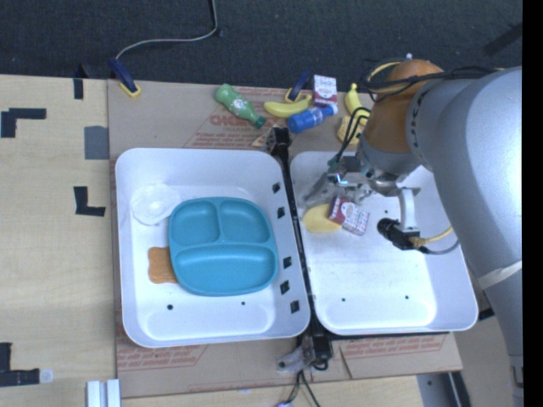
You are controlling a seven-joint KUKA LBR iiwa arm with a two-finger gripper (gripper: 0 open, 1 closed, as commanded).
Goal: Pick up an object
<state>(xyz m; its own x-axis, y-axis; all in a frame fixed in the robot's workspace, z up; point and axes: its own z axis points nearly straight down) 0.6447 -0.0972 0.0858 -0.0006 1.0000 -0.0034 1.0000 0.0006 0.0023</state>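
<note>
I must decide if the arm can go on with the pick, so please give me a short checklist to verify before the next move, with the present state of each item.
1. Gripper is over the right bin: ok.
2. Candidate objects are near it: ok; a red-and-white packet and a yellow piece lie just below the gripper.
3. An object is already held: cannot tell.
4. The two objects are separate for a clean pick: not ok; they lie against each other.
5. Bin wall is clear of the target: not ok; the yellow piece lies close to the divider.
6. Left bin contents undisturbed: ok; the blue tray lies flat.
</note>
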